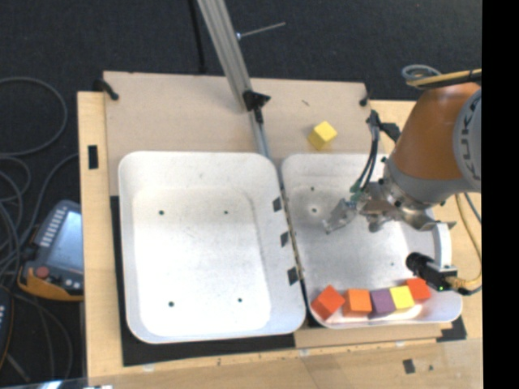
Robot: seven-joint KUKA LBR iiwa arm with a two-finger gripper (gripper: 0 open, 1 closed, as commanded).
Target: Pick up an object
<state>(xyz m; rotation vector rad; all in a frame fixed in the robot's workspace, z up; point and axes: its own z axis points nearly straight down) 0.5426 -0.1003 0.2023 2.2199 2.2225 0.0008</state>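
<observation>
Blocks: row of five (373,300) along right bin's near wall | right bin (320,177) | arm (434,144) reaching over it | gripper (336,220) low above bin floor, nothing between its fingers, opening unclear | yellow cube (323,134) on bench behind bin

Two white bins, the left (203,245) and the right (357,241), both flecked with dark specks, sit on a pale tan table (162,112). Along the right bin's near edge: an orange-red block (328,301), an orange block (358,301), a purple block (381,301), a yellow block (402,298) and a red-orange block (419,289). A yellow cube (323,134) lies on the table. The arm's band (434,132) is orange.
</observation>
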